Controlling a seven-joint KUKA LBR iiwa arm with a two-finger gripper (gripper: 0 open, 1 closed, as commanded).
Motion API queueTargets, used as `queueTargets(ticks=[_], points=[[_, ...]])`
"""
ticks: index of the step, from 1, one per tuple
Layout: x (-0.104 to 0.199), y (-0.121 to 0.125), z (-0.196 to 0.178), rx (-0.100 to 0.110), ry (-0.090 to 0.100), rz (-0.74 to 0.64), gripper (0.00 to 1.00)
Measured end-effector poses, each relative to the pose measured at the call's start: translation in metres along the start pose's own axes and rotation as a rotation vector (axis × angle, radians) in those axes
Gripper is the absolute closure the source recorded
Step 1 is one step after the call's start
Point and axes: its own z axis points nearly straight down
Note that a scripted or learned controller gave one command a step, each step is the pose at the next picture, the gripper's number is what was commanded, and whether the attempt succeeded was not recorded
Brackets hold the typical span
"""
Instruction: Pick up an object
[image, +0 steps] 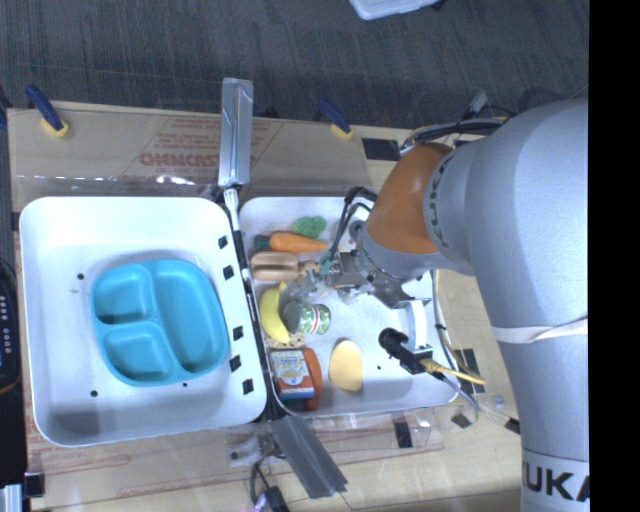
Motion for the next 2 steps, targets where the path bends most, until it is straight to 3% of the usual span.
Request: queueTargets(ticks=[1, 2], points=[[0.022, -0.045, 0.000, -0.001, 0.001, -0.068, 0.00], [0.022, -0.044, -0.010, -0.001, -0.001, -0.072, 1.00]])
